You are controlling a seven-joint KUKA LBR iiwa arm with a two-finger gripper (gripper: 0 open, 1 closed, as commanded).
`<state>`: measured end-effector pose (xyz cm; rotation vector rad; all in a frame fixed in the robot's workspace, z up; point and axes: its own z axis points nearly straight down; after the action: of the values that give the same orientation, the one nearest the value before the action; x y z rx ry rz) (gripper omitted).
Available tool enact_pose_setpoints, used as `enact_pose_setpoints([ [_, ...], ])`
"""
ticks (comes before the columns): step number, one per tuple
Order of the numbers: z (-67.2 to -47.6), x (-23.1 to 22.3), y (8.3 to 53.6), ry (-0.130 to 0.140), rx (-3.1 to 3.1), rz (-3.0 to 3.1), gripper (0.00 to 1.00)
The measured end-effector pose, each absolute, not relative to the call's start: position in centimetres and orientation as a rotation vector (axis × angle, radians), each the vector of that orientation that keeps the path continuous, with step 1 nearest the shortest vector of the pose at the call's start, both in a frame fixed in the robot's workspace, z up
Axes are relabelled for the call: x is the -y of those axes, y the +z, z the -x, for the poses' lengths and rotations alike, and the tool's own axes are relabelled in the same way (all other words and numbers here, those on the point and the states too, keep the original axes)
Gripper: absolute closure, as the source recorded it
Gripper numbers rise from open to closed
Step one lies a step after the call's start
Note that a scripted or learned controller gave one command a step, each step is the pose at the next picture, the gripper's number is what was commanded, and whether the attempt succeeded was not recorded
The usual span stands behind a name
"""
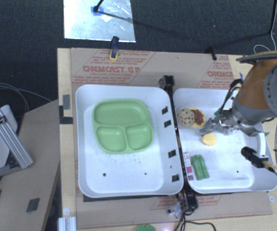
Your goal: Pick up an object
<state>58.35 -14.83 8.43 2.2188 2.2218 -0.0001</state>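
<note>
Here, the right bin (225,177) holds three small toys. One is a little yellow lump (209,139), round and smooth, like a bit of toy food. One is a flat round cookie (186,117), tan with dark dots, with something red and yellow stuck at its right side. One is a bunch of green sticks (199,167) lying by a small pink and white strip at the near left of the bin.

The claw (210,125) hangs low over the middle of the right bin. The yellow lump sits just near of its tip, very close. The cookie is just to its left. The green sticks are well apart, nearer to us.

The claw tip is small and blurry, so I cannot tell how it is set. The big grey and orange arm (261,93) is cut off at the right.

In the left bin (124,177) lies a green plate (123,126) with three parts.
</note>
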Motion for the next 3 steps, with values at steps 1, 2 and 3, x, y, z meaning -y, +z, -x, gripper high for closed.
enact_pose_setpoints([
  [1,-57.7,15.6,8.4,0.000,-2.221,-2.220,0.00],
  [2,-55.8,14.5,8.4,-0.001,-2.222,-2.222,0.00],
  [3,-56.0,14.5,9.5,0.004,-2.221,-2.219,1.00],
])
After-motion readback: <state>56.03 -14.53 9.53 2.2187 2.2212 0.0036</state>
